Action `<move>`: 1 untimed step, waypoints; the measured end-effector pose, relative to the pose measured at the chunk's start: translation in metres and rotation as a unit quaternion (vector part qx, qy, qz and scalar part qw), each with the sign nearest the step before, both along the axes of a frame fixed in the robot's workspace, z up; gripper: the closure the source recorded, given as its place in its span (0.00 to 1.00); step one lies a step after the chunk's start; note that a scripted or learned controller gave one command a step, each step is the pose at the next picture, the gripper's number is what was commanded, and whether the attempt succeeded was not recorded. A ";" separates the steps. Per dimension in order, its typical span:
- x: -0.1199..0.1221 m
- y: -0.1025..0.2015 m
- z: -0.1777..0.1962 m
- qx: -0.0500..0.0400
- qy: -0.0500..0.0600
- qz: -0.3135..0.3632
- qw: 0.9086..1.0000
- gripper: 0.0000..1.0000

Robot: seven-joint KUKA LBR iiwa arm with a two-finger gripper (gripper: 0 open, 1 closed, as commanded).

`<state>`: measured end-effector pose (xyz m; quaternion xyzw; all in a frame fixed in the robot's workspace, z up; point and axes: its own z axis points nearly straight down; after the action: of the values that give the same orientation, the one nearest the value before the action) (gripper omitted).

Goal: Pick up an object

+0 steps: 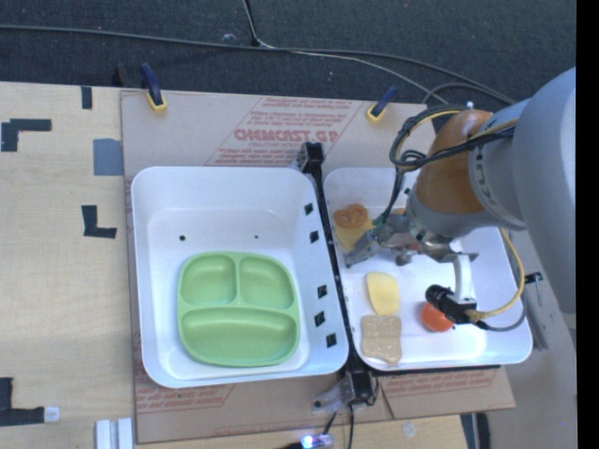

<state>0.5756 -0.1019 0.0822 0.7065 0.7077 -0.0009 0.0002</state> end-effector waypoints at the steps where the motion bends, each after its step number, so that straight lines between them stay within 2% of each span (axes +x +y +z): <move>1: 0.001 0.000 0.013 0.000 -0.001 0.000 1.000 1.00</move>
<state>0.5767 -0.1020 0.0956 0.7063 0.7079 -0.0002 0.0015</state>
